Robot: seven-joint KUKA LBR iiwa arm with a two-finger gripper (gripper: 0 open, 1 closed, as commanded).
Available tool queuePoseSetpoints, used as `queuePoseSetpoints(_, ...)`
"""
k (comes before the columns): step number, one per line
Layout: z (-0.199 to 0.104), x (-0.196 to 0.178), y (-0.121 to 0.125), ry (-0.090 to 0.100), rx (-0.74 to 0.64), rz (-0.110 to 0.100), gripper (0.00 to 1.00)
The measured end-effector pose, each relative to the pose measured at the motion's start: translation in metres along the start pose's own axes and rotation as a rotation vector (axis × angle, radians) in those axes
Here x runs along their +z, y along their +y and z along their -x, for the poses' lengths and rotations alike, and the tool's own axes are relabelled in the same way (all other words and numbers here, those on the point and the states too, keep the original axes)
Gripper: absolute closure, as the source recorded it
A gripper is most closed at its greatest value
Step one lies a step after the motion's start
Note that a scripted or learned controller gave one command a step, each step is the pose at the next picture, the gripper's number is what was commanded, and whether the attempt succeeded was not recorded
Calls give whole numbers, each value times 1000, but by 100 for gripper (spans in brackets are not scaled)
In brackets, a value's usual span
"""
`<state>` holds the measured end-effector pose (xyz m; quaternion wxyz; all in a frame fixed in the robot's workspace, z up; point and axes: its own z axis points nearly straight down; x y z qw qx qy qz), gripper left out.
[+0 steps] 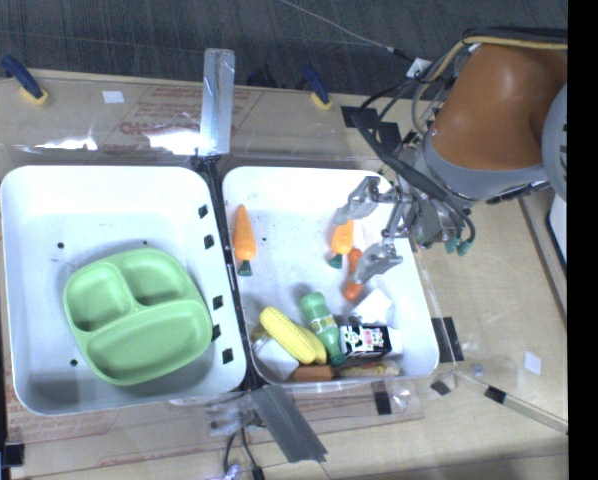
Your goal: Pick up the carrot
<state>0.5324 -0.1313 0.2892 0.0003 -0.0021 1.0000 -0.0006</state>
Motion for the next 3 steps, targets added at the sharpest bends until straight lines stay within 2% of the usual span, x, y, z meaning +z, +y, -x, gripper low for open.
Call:
queuePoseSetpoints(1, 75, 115, -20, 10, -48, 4, 0)
queuePoseSetpoints(2, 123, 199, -41, 8, 2, 3, 0)
queuePoseSetpoints(3, 128, 181, -39, -7, -5, 0, 100)
